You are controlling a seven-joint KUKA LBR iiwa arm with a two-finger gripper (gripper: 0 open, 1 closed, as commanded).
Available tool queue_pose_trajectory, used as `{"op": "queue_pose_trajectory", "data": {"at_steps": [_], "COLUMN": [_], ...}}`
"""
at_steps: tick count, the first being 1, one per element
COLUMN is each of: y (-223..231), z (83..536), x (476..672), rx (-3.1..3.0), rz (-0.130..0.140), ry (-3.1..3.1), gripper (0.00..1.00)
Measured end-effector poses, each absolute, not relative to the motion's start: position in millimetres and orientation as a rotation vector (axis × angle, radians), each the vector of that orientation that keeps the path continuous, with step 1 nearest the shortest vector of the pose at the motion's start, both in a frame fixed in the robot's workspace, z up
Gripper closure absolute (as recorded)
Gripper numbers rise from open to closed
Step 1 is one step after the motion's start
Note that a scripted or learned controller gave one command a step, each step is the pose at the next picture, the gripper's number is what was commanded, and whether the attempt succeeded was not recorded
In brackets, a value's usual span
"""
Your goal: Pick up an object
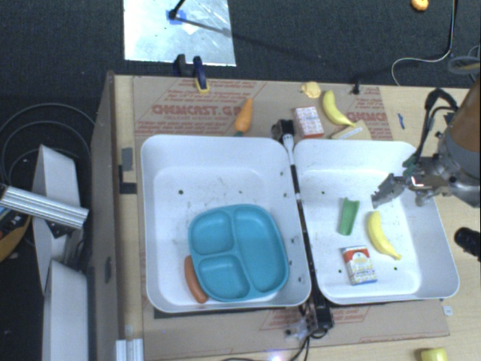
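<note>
Looked like robotics lab to me. I saw bench (pixel 173 100) topped with printed cardboard, two white bins (pixel 225 156) side by side on it, toy food scattered about, loose cables (pixel 428 55) trailing over dark carpet (pixel 60 43), aluminium extrusion (pixel 41 205) at left, taped foil sheet (pixel 180 21) on floor.

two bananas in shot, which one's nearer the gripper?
The banana in the right bin, just below the gripper, beside the green block. The other banana lies outside the bins on the cardboard behind them.

Glossy plastic tray (pixel 237 251), cardboard bench (pixel 203 105)
</note>
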State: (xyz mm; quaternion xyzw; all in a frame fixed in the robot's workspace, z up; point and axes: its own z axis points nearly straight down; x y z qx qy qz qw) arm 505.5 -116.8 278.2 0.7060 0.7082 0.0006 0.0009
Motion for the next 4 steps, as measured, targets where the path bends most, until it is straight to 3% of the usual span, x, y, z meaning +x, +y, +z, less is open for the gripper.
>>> {"op": "queue_pose_trajectory", "data": {"at_steps": [1, 2, 3, 4], "y": [-150.7, -126.2, -127.9, -41.5], "z": [164.1, 81.7, 94.9, 203.9], "x": [535.4, 558.9, 558.6, 567.4], "rx": [2.226, 2.214, 2.215, 2.201], "rz": [-0.007, 0.004, 0.004, 0.018], "ry": [2.224, 2.226, 2.224, 2.232], "gripper": [0.0, 0.0, 1.0, 1.0]}}
